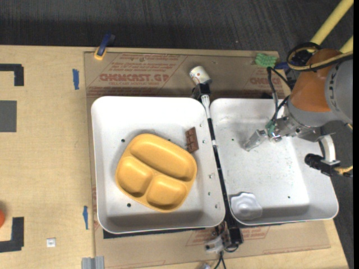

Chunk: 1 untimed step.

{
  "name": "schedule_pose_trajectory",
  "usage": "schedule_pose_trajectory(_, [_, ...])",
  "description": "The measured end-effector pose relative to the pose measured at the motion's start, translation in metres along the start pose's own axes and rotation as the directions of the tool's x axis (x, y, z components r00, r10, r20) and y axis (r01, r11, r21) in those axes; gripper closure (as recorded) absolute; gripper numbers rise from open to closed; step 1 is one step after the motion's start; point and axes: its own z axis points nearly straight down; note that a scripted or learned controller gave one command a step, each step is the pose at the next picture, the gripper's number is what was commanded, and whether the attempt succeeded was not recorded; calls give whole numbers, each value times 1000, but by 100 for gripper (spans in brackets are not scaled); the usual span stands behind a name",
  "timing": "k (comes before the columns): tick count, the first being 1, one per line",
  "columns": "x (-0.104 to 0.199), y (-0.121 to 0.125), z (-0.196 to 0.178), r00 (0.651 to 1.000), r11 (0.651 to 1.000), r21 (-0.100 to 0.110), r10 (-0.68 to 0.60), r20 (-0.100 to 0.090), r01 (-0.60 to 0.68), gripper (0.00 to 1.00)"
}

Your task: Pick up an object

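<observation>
A yellow three-compartment plate (157, 172) lies in the middle of the left bin (106, 116). A small brown block (191, 139) rests by that bin's right wall, just above the plate. In the right bin (291, 198), a pale translucent object (245, 204) sits in the near left corner. My gripper (253, 140) reaches in from the right and hangs low over the upper left part of the right bin, with bare floor below it. It is well apart from the translucent object, and nothing shows in its grasp.
The grey arm with its orange band (311, 91) and cables covers the right bin's far right corner. A black fitting (321, 162) sticks out over that bin's right side. A white knob (197, 73) stands behind the ridge between the bins. A yellow pole (336, 15) crosses the top right.
</observation>
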Motion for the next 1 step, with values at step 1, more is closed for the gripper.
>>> schedule_pose_trajectory(1, [71,-79,0,973,973,2,-230,-3,230,0])
